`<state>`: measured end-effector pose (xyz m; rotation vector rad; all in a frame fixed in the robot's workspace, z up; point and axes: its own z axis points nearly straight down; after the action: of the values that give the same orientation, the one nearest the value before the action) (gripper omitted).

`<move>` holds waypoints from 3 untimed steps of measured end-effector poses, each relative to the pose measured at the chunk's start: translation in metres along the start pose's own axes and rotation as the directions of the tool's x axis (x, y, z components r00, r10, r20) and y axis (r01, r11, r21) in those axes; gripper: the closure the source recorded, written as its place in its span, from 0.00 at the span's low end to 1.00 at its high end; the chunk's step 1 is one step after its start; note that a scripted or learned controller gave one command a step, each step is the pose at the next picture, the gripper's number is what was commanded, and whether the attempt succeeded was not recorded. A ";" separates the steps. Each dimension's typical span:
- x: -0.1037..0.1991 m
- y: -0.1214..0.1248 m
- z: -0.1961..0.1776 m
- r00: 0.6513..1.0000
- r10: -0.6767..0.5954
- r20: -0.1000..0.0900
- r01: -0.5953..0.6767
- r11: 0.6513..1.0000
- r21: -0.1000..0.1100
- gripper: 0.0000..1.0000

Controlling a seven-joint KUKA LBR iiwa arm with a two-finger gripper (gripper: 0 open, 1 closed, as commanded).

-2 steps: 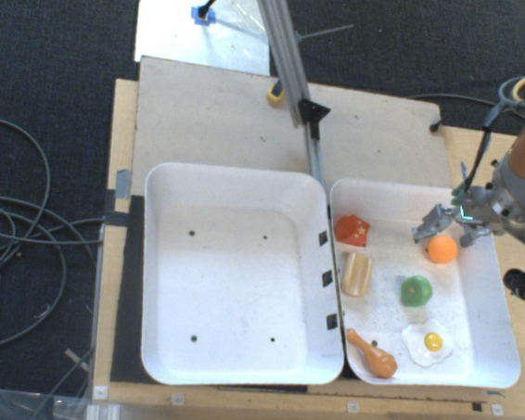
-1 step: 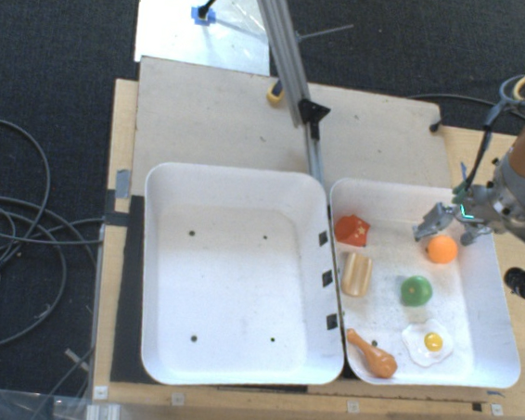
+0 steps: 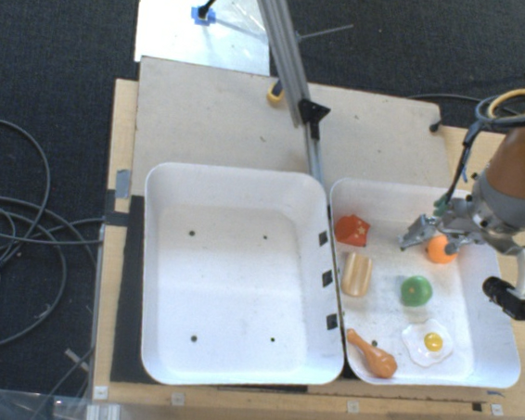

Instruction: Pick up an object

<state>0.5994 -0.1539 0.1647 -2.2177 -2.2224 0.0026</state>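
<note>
In the right bin (image 3: 498, 369) lie several toy foods. An orange ball (image 3: 443, 252) sits near the bin's far right. My gripper (image 3: 433, 238) hangs right over it, touching or nearly touching its top left, and the arm's orange band (image 3: 522, 152) rises behind. A red block (image 3: 353, 230) lies at the far left of the bin, with a tan cylinder (image 3: 357, 274) just in front of it. A green ball (image 3: 415, 290) rests mid-bin. Toward the front lie a fried egg (image 3: 429, 344) and a carrot (image 3: 371, 353).
The left bin (image 3: 228, 275) stands beside the right one, sharing a wall with black clips (image 3: 327, 278). A grey pole (image 3: 289, 49) slants across the back of the bench. A black fitting (image 3: 507, 297) on the arm hangs over the right bin's right rim.
</note>
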 end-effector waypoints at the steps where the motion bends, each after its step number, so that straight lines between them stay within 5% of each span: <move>1: 0.006 0.005 0.044 1.000 -0.002 0.000 0.002 1.000 0.000 0.00; 2: 0.006 0.005 0.075 1.000 0.000 0.000 0.000 1.000 -0.001 0.00; 3: 0.005 0.007 0.062 1.000 0.000 0.000 0.000 1.000 -0.006 1.00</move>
<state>0.6062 -0.1484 0.1025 -2.2207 -2.2263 -0.0041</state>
